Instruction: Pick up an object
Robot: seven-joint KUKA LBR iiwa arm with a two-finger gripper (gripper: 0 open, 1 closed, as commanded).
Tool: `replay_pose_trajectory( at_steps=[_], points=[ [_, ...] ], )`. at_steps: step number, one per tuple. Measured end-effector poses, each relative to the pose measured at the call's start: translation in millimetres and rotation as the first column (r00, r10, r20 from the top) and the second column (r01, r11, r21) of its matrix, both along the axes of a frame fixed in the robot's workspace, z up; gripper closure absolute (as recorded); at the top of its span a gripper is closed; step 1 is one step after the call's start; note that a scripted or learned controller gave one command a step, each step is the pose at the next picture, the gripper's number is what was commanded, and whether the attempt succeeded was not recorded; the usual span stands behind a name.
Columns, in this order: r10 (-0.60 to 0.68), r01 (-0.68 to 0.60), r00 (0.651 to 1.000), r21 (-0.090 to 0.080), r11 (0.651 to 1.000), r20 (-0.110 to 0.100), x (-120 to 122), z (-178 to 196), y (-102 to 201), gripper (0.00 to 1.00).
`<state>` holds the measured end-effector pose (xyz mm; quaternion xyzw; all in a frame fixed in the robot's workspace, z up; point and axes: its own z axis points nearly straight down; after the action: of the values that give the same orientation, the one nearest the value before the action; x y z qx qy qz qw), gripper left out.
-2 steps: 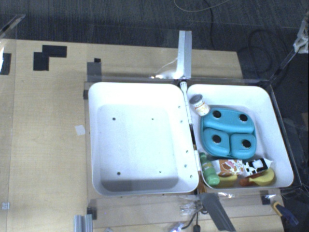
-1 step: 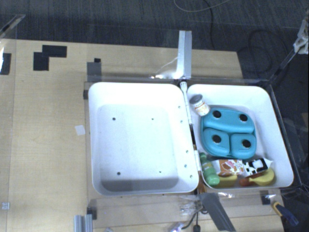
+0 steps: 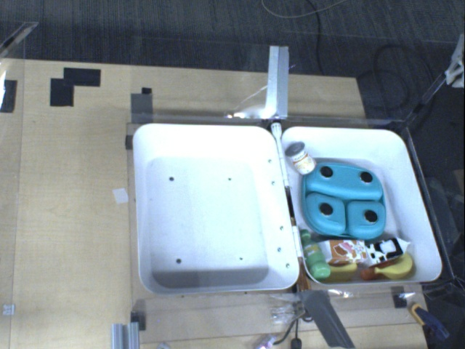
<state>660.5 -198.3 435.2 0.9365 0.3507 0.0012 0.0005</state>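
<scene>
The right bin [image 3: 396, 147] holds a blue moulded plastic tray [image 3: 344, 201] with dark round holes, lying in its middle. A small pale jar with a grey lid [image 3: 298, 157] lies tipped at the bin's upper left, touching the tray's corner. Along the bin's front edge sit a green bottle [image 3: 316, 262], a printed packet with red and white colours [image 3: 351, 251], a black-and-white item [image 3: 386, 249] and a yellow piece [image 3: 397, 268], all crowded together.
The left bin [image 3: 207, 209] stands beside the right one, its white floor showing small dark dots. A metal post [image 3: 277, 82] rises behind the divide between the bins. Black tape marks [image 3: 73, 84] lie on the wooden bench at the left. A cable [image 3: 320, 6] loops on the dark floor.
</scene>
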Motion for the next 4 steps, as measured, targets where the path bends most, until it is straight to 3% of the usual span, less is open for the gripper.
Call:
replay_pose_trajectory(
  at_steps=[1,2,4],
  points=[
    [-0.124,0.124,0.992,0.000,0.992,0.000,-4.8,0.1,-3.3,1.00],
    [-0.310,0.310,0.951,0.001,0.951,0.001,-2.9,0.8,-6.7,1.00],
    [-0.487,0.487,0.873,0.003,0.873,0.002,-2.3,1.1,-6.7,1.00]
  ],
)
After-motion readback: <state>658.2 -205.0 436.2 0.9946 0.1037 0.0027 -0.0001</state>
